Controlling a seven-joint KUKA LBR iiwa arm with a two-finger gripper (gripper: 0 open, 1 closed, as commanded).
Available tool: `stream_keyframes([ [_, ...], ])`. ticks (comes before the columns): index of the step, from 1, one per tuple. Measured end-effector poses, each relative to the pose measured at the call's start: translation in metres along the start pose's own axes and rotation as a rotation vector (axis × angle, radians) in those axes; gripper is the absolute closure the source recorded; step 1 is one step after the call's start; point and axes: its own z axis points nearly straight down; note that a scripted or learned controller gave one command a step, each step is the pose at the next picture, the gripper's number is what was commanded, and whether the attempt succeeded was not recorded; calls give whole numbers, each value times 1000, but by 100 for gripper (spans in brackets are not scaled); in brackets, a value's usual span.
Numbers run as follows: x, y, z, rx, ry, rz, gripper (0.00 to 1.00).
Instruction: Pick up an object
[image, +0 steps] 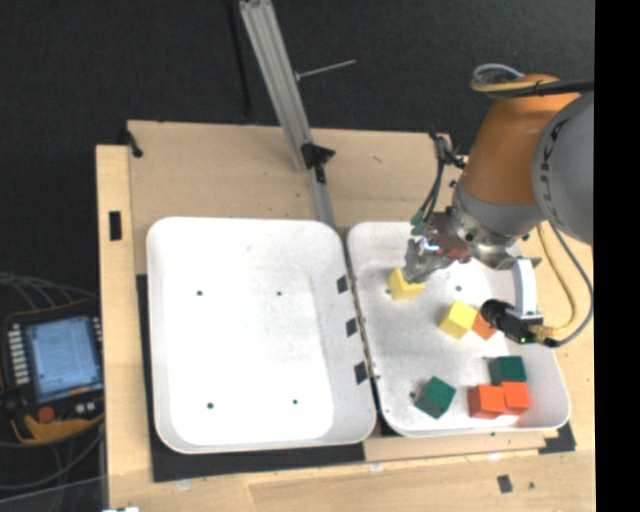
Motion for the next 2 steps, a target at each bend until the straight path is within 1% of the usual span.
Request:
stream_keyframes([
  [2, 89, -32, 13, 2, -1, 1, 100],
])
